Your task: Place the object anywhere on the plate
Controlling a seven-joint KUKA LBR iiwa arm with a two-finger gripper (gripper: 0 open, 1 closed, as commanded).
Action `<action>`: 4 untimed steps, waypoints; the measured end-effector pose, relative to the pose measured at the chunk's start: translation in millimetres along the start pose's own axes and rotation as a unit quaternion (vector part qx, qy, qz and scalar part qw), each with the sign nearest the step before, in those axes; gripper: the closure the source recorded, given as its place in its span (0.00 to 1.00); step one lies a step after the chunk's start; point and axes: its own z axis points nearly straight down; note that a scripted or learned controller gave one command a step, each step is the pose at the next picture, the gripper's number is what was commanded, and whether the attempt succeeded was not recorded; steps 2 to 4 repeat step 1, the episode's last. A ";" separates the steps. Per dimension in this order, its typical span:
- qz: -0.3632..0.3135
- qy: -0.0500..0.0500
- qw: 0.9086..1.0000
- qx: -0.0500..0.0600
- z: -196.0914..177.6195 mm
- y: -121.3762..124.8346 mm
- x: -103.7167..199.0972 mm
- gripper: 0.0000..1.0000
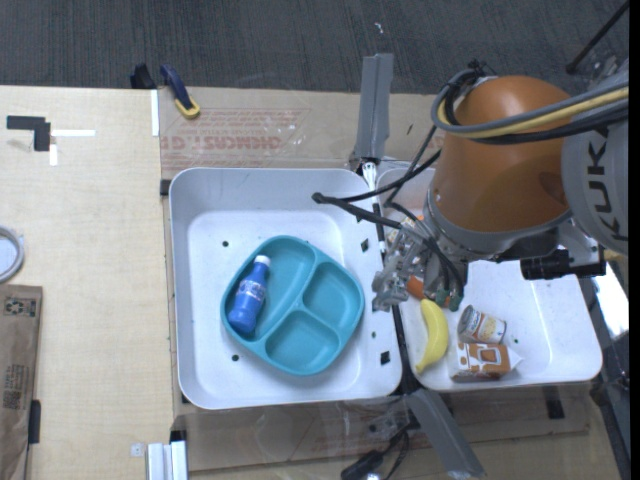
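At the near edge of the right-hand shallow white bin (560,368) lie three things close together: a yellow banana (432,336), curved and lying lengthwise against the bin's left wall, a small cylindrical can with a printed label (481,324) just beside it, and an orange and white carton (484,362) lying flat under the can.

In the left-hand shallow white bin (200,268), near its middle, rests the teal plastic plate with three compartments (310,308), rounded at the corners and turned at a slant. The blue plastic bottle with a white cap (248,294) lies on its side in the plate's long left compartment, cap pointing away from the camera. It is a small, glossy, deep-blue bottle with a faint label band, fully inside the compartment and touching nothing else.

Farther back, the grey and orange arm (500,158) reaches in from the right, and its metal two-finger gripper (395,286) hangs over the wall between the two bins, just right of the plate. Whether the jaws are open or closed cannot be told, since cables and the wrist clutter them.

Beyond the bins, on the light wooden desk (80,228), a blue and yellow clamp (178,91) sits at the far edge.
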 end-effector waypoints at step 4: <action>-0.067 0.001 0.998 0.000 33.6 36.2 13.1 1.00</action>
